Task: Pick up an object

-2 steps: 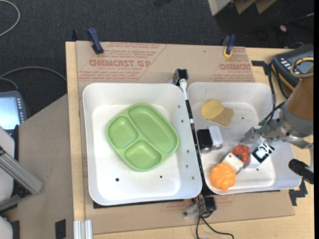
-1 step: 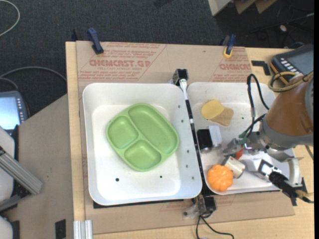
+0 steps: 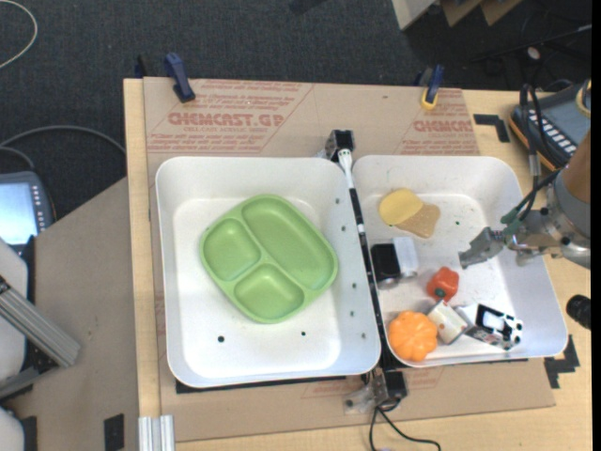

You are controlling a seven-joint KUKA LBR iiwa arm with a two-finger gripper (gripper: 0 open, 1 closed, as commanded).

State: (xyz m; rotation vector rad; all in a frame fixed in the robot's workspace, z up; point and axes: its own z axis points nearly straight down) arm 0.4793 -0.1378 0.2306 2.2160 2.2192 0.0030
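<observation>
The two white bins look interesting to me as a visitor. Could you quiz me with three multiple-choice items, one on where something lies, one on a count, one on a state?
1. Where does the green tray lie?
A. Left bin
B. Right bin
C. On the cardboard outside the bins

2. How many compartments does the green tray have?
A. Two
B. Three
C. Five

3. How is the gripper placed?
A. Over the left bin
B. Over the right bin, near its right wall
C. Resting on the green tray

Answers:
1 A: the green tray sits in the left bin.
2 B: three hollows show.
3 B: the gripper hangs inside the right bin, right of the small red object.
</observation>
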